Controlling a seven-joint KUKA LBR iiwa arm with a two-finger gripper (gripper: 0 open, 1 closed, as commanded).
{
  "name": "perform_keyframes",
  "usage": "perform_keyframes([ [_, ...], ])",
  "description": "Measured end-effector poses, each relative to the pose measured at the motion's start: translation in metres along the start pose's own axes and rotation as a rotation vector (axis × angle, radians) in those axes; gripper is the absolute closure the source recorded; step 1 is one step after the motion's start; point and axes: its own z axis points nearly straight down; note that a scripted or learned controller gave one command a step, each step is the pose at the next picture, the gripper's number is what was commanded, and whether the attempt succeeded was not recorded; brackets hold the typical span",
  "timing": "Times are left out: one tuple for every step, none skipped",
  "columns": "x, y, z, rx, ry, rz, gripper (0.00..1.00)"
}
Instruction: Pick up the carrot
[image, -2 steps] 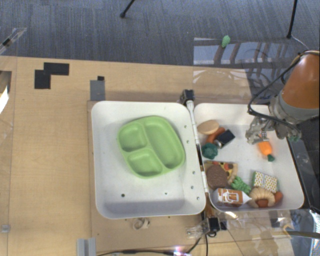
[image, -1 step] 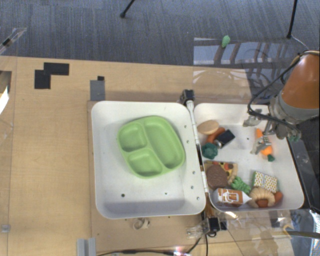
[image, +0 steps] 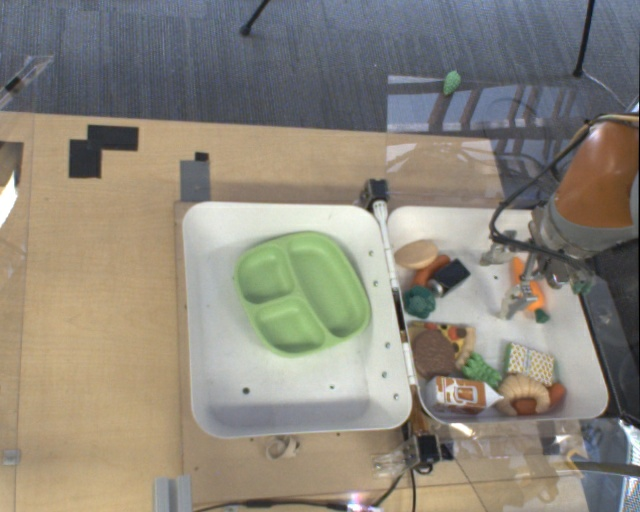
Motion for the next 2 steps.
perform_keyframes([
  [-0.0044, 0.0004, -0.0147, 0.004, -0.012, -0.005, 1.00],
  [-0.0043, 0.0007, -0.0142, 0.003, -0.011, -0.005, 0.00],
])
